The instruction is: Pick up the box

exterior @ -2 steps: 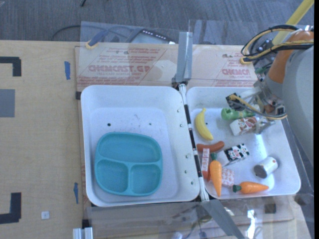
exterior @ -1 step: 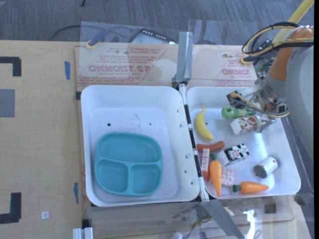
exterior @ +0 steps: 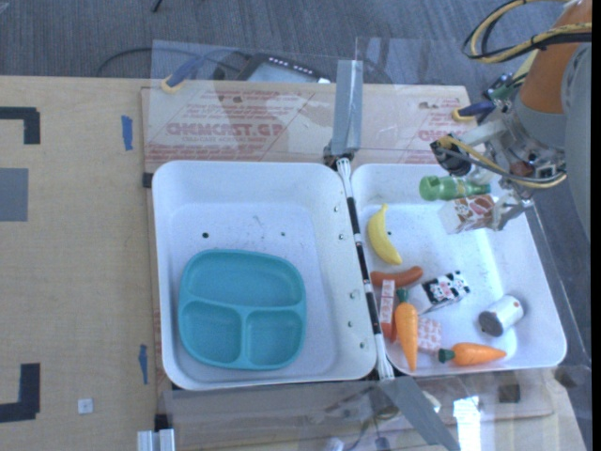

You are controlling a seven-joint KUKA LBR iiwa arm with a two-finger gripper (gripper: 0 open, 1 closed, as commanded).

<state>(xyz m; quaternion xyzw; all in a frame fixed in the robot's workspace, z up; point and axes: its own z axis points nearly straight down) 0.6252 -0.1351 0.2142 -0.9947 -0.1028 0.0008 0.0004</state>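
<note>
Cataloguing from the one overhead camera view: I read the box as a small printed carton, white with red markings, at the far right of the right bin, just below a green bottle. The gripper sits directly over it, but I cannot tell how far its jaws are apart, nor whether the carton is between them or merely beneath. Handling, by my judgement: light, thin card, fairly stiff on its edges yet crushable on the broad faces, with a glossy print that may slip; I would take it across the two narrower sides, near mid-length, with modest force. Right bin contents: banana, sausage, a black-and-white cow-patterned item, two carrots, the second lying near the front wall, a red-and-white packet against the divider, a pink checked piece, and a white cylinder with dark end. Left bin: one teal compartment tray, nothing in its three sections.
</note>
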